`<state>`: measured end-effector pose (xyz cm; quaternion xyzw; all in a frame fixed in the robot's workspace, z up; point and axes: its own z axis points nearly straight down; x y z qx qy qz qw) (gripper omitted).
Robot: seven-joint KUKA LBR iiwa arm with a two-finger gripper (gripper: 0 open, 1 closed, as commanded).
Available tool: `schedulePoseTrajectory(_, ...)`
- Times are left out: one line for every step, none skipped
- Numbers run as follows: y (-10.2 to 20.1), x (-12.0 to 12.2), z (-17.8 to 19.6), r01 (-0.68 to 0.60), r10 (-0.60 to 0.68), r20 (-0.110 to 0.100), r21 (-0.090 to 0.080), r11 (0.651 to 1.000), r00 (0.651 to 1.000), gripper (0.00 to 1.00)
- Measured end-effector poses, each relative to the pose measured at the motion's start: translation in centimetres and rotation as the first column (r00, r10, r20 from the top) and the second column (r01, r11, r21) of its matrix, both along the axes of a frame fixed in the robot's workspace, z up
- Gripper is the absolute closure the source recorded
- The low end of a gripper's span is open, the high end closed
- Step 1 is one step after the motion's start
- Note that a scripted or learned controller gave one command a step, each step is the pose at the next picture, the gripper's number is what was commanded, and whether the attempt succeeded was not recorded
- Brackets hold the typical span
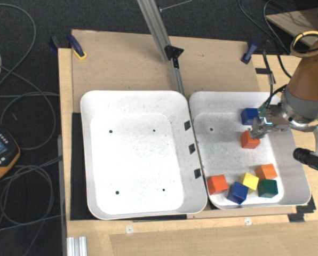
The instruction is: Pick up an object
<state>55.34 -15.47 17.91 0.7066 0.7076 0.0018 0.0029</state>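
Note:
A red block (249, 140) lies in the middle of the right bin (223, 148). My gripper (259, 130) hangs right at the block's upper right corner, touching or just above it. A blue block (248, 115) sits just behind, to the left of the gripper. Along the bin's front edge lie an orange block (217, 183), a blue block (237, 192), a yellow block (250, 181), another orange block (265, 170) and a green block (268, 188).
The left bin (137, 153) sits beside the right one, joined by black clips. A slanted metal pole (164, 41) rises behind the bins. Blue clamps (76, 46) hold the board's back corners. Cables lie on the floor at left.

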Motion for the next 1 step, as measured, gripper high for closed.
schedulePoseTrajectory(0.01, 0.13, 2.35, 0.0, 0.0, -0.002, 0.001, 1.0, 1.0, 1.0)
